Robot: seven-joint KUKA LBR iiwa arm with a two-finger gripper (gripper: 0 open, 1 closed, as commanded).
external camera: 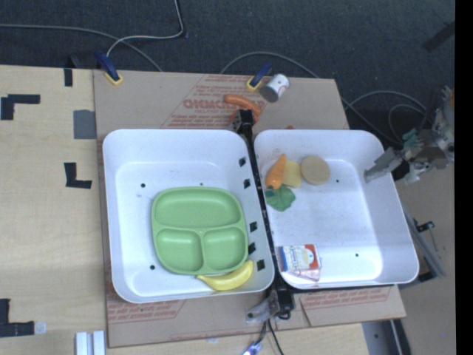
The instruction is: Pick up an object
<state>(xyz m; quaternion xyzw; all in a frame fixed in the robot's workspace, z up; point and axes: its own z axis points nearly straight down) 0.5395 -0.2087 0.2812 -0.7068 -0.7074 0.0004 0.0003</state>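
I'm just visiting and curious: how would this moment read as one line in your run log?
gripper: at right bin's right rim, holding nothing | right bin: carrot, small carton | left bin: green tray, banana

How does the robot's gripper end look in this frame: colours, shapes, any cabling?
At the view's right edge, the gripper shows as a grey, wedge-shaped finger reaching over the right bin's rim. Behind it sits a cluttered wrist assembly of pale metal and dark parts with a small teal spot. No markings are legible.
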